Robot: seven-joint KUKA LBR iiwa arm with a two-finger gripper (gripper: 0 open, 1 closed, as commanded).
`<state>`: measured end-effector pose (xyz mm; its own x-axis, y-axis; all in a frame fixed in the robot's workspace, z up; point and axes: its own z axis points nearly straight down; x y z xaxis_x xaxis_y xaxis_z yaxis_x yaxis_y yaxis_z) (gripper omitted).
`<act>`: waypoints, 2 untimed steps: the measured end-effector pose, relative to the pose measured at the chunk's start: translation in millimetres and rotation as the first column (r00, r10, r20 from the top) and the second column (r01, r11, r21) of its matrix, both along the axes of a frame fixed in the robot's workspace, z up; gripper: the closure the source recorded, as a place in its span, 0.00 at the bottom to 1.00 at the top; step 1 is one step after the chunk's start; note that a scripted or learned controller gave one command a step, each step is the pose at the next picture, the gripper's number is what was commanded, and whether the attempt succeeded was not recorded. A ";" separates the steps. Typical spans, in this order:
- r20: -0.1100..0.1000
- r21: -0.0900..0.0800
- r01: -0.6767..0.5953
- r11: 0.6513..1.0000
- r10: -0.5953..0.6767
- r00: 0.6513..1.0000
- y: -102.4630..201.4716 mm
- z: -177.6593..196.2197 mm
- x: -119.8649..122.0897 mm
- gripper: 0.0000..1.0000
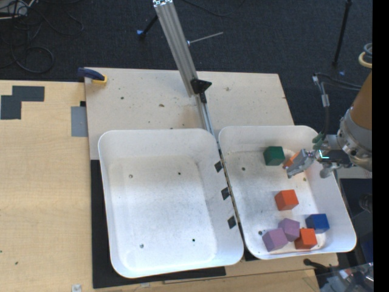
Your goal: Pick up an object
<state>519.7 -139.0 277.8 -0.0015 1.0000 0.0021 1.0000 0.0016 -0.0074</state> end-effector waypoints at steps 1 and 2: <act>0.005 -0.001 0.004 1.000 -0.004 1.000 -1.5 2.0 0.3 0.00; 0.000 0.000 0.001 1.000 -0.001 1.000 -1.3 -43.6 -6.6 0.00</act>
<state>513.2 -140.4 234.2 -0.0001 1.0000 0.0019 1.0000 0.0001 -0.0076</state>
